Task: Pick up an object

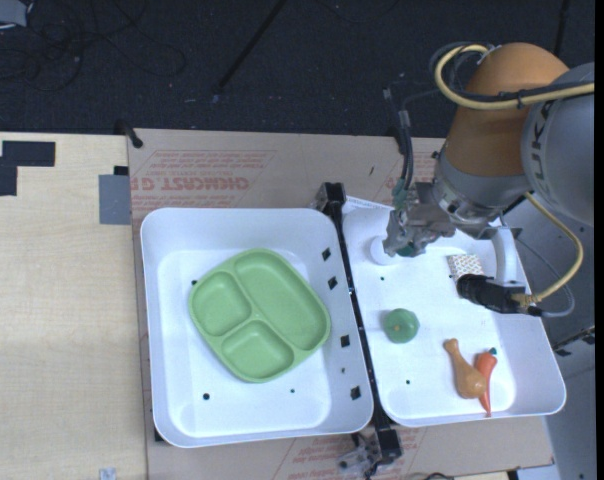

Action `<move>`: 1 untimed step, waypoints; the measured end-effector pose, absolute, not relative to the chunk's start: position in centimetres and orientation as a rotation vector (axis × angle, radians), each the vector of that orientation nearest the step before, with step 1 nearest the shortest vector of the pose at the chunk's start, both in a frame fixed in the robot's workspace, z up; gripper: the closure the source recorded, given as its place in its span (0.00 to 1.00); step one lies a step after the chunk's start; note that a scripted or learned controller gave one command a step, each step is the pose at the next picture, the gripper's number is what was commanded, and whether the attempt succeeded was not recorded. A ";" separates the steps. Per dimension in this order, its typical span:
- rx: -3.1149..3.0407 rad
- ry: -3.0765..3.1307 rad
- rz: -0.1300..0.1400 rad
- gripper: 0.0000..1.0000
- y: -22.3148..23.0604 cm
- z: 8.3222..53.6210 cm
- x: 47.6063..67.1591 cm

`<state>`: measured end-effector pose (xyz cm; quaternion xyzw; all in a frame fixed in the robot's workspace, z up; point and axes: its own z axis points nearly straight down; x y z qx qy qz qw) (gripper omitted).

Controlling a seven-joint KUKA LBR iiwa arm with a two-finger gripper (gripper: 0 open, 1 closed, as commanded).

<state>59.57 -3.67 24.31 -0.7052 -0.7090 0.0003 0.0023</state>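
So, going left to right: the left bin (pixel 172 268) has a green divided plate (pixel 259 314) sitting roughly in its middle, at an angle. Nothing's near it, so no worries there.

The right bin (pixel 432 398) is where it could get messy. A small green apple-looking ball (pixel 401 325) sits left of centre, and an orange chicken-drumstick toy (pixel 466 370) lies touching a little carrot (pixel 487 376) toward the lower right corner. Any of those would count as the object to pick up.

The gripper (pixel 402 243) is low over the bin's upper left corner, right by the divider wall, well apart from all three toys. I honestly can't tell how the jaws are set; it's too dark and small.

My guess at the risks: closing here grabs air or scrapes the rim. The green ball looks round enough to roll away if nudged off-centre. And going for the drumstick could snag the carrot too, since they touch.
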 end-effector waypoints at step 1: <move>-2.213 -2.222 0.004 1.00 1.7 22.8 59.5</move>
